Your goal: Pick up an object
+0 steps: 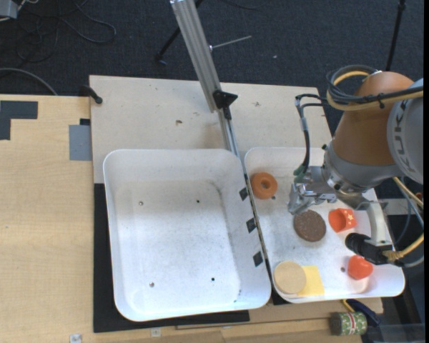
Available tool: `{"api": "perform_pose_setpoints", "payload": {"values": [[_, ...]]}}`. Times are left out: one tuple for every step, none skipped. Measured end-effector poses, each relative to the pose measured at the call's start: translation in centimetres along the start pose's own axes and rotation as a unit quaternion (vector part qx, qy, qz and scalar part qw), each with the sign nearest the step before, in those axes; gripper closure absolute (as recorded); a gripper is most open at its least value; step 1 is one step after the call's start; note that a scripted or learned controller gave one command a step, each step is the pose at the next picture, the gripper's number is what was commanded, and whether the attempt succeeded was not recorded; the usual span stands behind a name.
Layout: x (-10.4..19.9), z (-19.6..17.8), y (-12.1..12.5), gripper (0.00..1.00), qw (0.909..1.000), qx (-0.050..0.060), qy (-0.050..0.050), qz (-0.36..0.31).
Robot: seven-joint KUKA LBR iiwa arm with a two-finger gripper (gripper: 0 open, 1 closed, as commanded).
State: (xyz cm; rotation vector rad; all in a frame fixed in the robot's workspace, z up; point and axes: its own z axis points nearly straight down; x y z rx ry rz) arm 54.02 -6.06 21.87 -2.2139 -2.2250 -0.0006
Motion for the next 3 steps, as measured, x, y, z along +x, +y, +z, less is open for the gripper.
{"api": "perform_pose_setpoints", "payload": {"values": [[4.3, -0.4, 0.5, 1.0, 1.0, 0.001, 0.0, 0.001], [9.6, -1.6, 1.9, 1.0, 1.0, 0.0, -0.001, 0.001], [13.8, -0.8, 3.1, 1.0, 1.0, 0.001, -0.001, 0.001]]}}
